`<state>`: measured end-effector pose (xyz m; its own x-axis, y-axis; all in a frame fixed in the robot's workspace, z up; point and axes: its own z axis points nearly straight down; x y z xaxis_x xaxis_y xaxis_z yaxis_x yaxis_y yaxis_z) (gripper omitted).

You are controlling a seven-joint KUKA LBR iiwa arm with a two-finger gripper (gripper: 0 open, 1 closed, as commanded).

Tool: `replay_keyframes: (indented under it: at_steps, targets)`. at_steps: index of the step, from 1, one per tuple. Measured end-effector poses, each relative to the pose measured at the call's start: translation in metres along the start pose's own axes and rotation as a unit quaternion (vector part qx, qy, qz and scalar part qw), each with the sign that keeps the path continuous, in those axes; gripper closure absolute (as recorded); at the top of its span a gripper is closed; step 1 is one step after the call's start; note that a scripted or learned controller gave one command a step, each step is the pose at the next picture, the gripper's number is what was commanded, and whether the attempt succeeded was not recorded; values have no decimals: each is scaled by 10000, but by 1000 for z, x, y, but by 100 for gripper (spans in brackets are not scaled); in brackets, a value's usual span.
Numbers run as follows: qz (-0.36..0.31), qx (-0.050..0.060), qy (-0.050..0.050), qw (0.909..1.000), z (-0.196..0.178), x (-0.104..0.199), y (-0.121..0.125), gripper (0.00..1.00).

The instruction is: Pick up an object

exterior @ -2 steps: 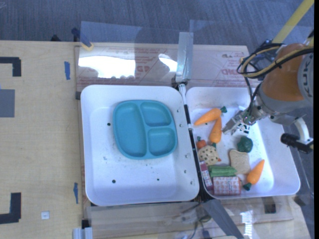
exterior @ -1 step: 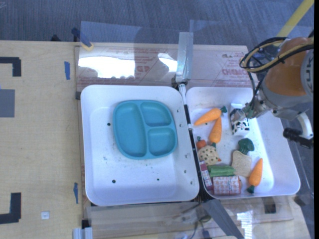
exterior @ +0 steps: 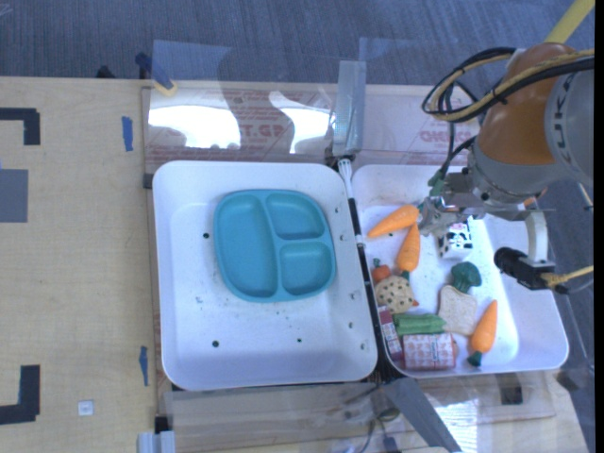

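From my console I see the arm [exterior: 528,111] reaching in at the upper right of the frame, its gripper [exterior: 442,217] low over the top part of the right bin [exterior: 543,347]. I cannot tell how its fingers stand; the wrist hides them. Just left of the gripper lie two carrots [exterior: 401,234], one slanted, one nearly upright, touching at their tops. A small black-and-white toy [exterior: 458,241] sits just beside the gripper on its lower right. Lower in that bin I see a broccoli piece [exterior: 464,275], a toast slice [exterior: 459,310], a third carrot [exterior: 484,326], a cookie [exterior: 394,294], a green stick [exterior: 418,324] and a red-and-white packet [exterior: 429,351]. The left bin [exterior: 189,338] holds a blue divided plate [exterior: 274,244] at its centre.
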<state>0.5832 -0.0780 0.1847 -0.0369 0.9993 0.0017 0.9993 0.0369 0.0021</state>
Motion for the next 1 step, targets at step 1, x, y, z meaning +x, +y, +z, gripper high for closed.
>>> replay_keyframes:
  at_steps: [1]
  targets:
    - [13, 21, -5, 10000, 2, -2, -1, 0]
